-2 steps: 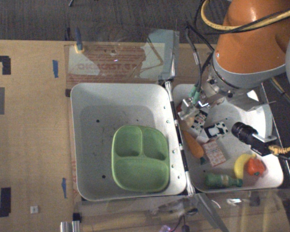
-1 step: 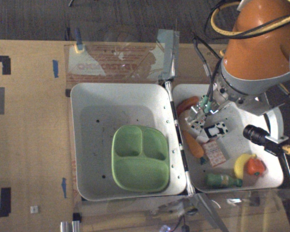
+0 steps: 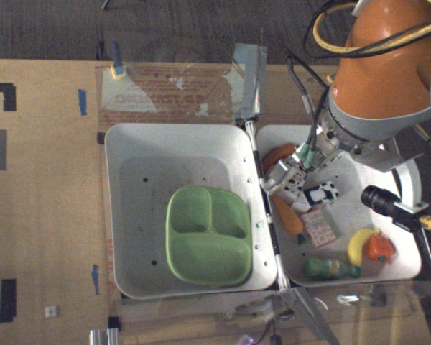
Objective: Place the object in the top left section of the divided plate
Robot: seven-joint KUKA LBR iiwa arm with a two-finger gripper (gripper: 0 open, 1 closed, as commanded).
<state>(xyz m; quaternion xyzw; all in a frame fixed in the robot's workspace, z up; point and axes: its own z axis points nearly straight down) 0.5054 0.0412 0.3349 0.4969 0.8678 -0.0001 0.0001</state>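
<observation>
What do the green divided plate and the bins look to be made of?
The divided plate: probably moulded plastic, matte and evenly green with soft rounded ridges. The left bin and right bin: likely thin white plastic with a slight sheen and rounded corners, though coated metal can't be ruled out.

The divided plate (image 3: 207, 234) lies in the left bin (image 3: 129, 192), toys in the right bin (image 3: 406, 264).
</observation>
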